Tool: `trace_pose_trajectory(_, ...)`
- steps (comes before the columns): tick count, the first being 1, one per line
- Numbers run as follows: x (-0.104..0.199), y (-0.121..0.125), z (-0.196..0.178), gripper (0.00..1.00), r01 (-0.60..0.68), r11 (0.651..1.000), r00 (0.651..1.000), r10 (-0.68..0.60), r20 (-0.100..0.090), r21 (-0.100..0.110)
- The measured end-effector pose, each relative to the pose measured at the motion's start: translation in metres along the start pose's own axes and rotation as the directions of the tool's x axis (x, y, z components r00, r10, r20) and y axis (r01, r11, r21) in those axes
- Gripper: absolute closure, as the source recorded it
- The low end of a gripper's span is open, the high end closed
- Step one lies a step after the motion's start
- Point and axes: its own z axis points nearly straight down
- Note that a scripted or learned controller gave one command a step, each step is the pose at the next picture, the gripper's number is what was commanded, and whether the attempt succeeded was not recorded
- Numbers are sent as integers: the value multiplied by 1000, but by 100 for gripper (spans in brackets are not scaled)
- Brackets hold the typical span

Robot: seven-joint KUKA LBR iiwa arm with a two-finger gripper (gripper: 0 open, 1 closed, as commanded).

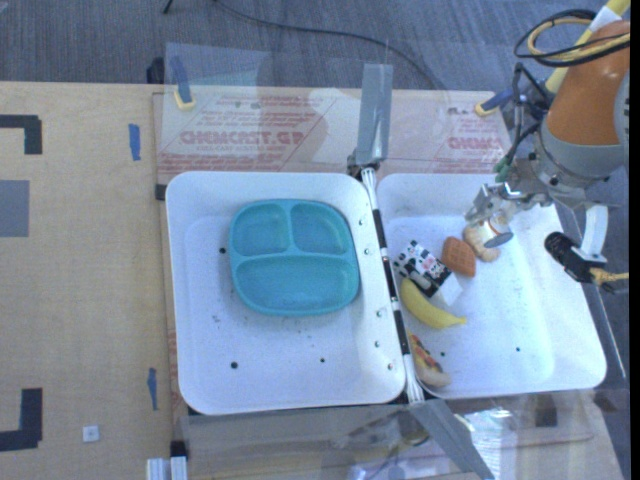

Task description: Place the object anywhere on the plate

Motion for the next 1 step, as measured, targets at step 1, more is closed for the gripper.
trace_pose_trajectory(1, 68, -39, 1, 100, 191, 982, 982, -191, -3, 1)
